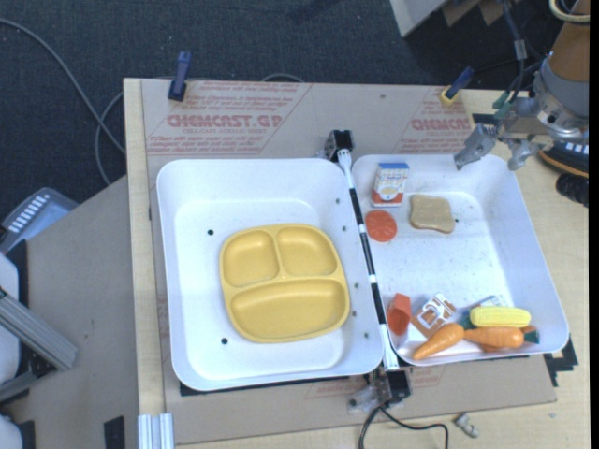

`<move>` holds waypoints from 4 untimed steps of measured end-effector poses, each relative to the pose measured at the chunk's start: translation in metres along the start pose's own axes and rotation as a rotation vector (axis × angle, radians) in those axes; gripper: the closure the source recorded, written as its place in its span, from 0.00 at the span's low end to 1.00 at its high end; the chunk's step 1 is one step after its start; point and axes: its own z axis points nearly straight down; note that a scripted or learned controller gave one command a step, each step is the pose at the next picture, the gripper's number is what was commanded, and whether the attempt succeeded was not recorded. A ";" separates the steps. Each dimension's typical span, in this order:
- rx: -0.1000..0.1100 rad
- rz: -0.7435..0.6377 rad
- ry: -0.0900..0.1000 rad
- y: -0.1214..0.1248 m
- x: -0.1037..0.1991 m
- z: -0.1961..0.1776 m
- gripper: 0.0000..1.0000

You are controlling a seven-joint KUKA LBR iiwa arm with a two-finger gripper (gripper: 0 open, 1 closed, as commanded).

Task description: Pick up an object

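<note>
The right bin (pixel 524 241) holds a small milk carton (pixel 391 181), a tan slice of bread (pixel 431 213) and a red disc (pixel 381 225) near its back. Along its front lie a red pepper piece (pixel 400 313), a small white-and-orange packet (pixel 435 311), a corn cob (pixel 499 317) and two carrots (pixel 440 341) (pixel 494 337). My gripper (pixel 494 148) hovers over the back right corner of that bin, open, with nothing between its fingers. It is right of and above the bread.
The left bin (pixel 187 251) carries a yellow three-compartment plate (pixel 284 281). A black divider clip (pixel 339 143) sits at the back between the bins. Blue clamps (pixel 179 75) (pixel 457 84) pin the cardboard sheet under them.
</note>
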 end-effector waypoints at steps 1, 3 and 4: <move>0.002 0.001 0.001 -0.003 -0.013 0.131 0.00; -0.003 -0.001 -0.001 0.007 0.037 0.153 0.00; -0.007 -0.002 -0.003 0.007 0.037 0.142 1.00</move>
